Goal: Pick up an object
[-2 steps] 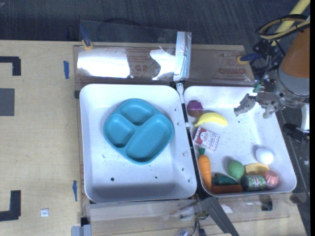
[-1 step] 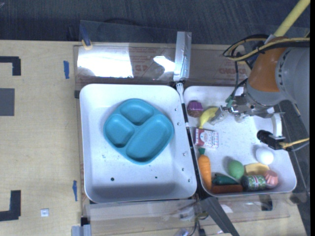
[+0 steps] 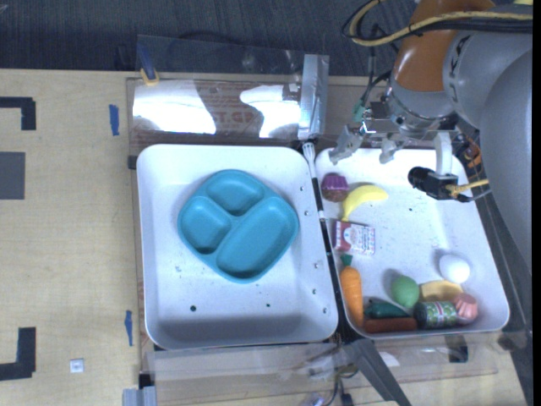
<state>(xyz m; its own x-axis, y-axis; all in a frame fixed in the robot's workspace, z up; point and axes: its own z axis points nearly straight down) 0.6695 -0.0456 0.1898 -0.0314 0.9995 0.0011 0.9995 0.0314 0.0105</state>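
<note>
My gripper point(image 3: 368, 150) hangs over the far end of the right bin point(image 3: 486, 252), open, with its two fingers spread and nothing between them. Just below it lie a purple item point(image 3: 334, 186) and a yellow banana point(image 3: 364, 198). A pink carton point(image 3: 355, 238) sits further down along the bin's left wall, and below that an orange carrot point(image 3: 352, 290). Near the front edge are a green fruit point(image 3: 405, 292), a dark green item point(image 3: 385, 309), a printed can point(image 3: 445, 313) and a white egg point(image 3: 455, 269).
The left bin point(image 3: 161, 294) holds a blue divided plate point(image 3: 239, 223). A clear upright panel point(image 3: 220, 100) stands behind the bins. The arm's grey body point(image 3: 507, 100) covers the right bin's far right corner. A black part point(image 3: 429, 180) juts over the bin beside the wrist.
</note>
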